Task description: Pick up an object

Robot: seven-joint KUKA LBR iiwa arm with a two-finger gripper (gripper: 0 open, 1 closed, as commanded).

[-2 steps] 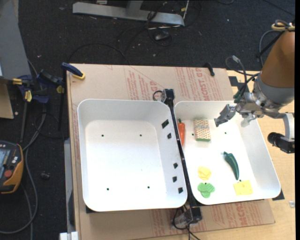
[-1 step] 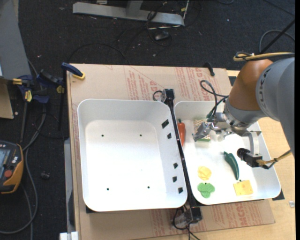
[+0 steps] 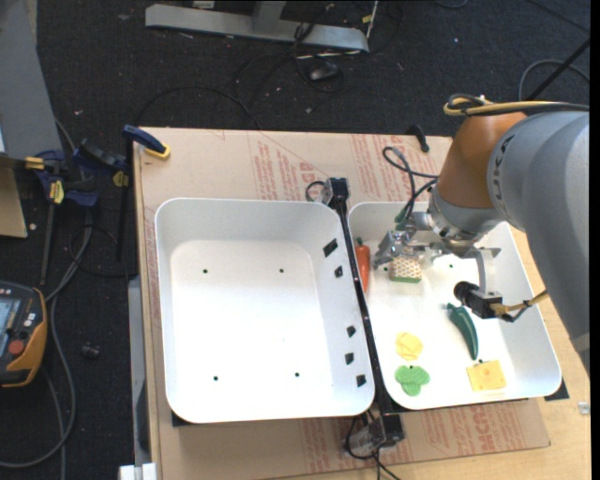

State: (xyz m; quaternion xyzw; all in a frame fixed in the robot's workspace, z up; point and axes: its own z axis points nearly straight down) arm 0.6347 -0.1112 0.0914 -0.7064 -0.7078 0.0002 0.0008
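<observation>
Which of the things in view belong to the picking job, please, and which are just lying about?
Belonging to the job:
claw
waffle-like piece
carrot
dark green pepper
yellow piece
green leafy piece
yellow square
right bin

Just lying about:
left bin
clamps
handheld controller
floor cables

Premises present as a robotics laboratory or test cell, not a domestic or retail space. An industrial arm (image 3: 525, 178), grey with an orange band, reaches over a worktop (image 3: 244, 159) of bare printed board. Two shallow white bins (image 3: 178, 281) sit side by side on it as a fixed rig. Clamps (image 3: 70, 173) grip the board's left edge. Loose black cables (image 3: 187, 94) trail across dark speckled flooring (image 3: 75, 75). A handheld control unit (image 3: 19, 333) lies at the left edge, and a metal stand base (image 3: 253, 23) sits at the top.
</observation>
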